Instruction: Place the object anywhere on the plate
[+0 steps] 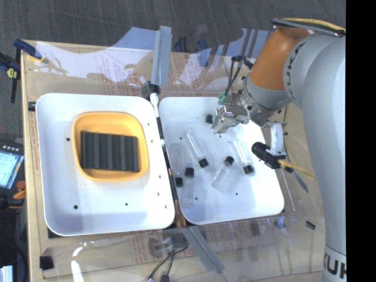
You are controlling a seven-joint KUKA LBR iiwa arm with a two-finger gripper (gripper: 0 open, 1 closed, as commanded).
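Clear plastic vials with black caps lay scattered in the right shallow white bin [267,201]: one slanted vial [195,148] near the bin's centre-left, one clear vial [222,171] right of it, one [241,155] further right toward the bin's right side. Small loose black caps [189,172] lay between them, all apart from each other.

Yellow rounded plate with a dark ribbed insert [110,145]: in the left shallow white bin [59,210], well apart from the vials.

Metal two-finger tool [226,119]: over the upper part of the right bin, beneath the grey arm with its orange band [276,57]; whether its tips were spread or pressed together could not be told.

Bench [94,63]: pale brown board with clear sheeting along the back, dark carpet beyond.
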